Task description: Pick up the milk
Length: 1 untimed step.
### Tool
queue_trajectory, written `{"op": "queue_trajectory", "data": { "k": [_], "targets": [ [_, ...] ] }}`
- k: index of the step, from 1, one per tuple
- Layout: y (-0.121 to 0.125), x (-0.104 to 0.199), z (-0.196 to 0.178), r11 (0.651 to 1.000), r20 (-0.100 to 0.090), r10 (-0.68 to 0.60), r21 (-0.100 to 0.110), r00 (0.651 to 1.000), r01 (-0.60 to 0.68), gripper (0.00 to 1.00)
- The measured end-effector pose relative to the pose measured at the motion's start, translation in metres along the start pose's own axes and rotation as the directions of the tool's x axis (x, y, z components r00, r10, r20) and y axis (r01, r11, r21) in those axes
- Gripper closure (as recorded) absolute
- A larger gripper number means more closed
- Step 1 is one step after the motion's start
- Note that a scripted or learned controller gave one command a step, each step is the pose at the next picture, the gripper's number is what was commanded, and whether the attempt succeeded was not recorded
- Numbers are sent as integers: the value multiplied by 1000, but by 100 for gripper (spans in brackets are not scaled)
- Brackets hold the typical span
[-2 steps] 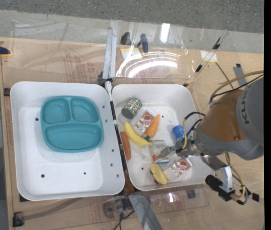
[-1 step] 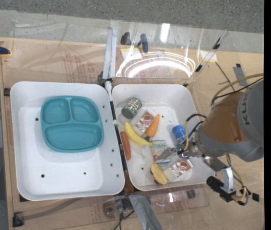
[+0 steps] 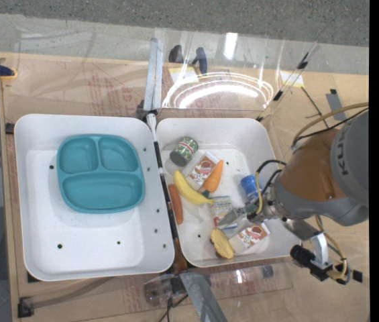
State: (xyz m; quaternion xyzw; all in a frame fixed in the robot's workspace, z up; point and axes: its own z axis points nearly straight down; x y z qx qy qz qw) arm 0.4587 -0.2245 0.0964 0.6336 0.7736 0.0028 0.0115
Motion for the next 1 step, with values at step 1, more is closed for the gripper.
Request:
{"op": "queue_trajectory", "data": {
  "k": [1],
  "targets": [
    [0, -6, 0, 997, -5, -77, -1, 997, 77, 0]
  ]
}}
